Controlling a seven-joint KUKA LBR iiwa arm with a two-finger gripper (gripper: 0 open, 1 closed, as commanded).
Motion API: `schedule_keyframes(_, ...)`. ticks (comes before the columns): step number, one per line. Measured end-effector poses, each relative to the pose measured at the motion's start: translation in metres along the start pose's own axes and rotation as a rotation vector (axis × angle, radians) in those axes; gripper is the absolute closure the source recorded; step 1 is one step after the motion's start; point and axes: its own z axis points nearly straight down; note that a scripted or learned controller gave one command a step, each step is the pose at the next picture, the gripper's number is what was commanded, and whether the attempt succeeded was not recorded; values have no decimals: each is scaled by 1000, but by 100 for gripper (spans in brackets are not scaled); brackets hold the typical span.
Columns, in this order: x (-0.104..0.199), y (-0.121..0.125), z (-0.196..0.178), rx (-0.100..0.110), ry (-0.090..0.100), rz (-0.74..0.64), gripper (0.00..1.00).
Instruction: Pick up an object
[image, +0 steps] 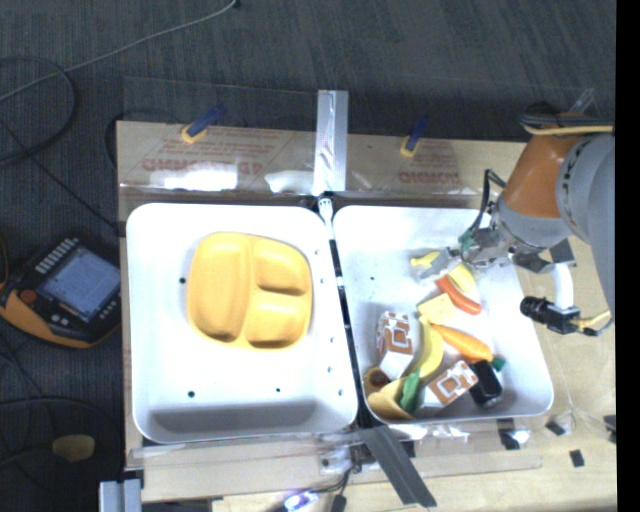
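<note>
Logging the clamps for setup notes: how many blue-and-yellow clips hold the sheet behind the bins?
2: one blue-and-yellow clip behind the left bin, another behind the right bin.

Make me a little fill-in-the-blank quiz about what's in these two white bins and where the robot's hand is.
1. The yellow tray lies in the ____ bin.
2. The tray has ____ compartments.
3. The hand is over the ____ bin.
4. The banana lies in the same bin as the ____ carrot.

Missing words: left; three; right; orange
</note>
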Motion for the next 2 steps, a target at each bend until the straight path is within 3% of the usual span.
schedule_keyframes(1, 1, 1, -7, 2, 1, -2, 100)
schedule_keyframes(2, 57, 49, -75, 1, -1, -29, 100)
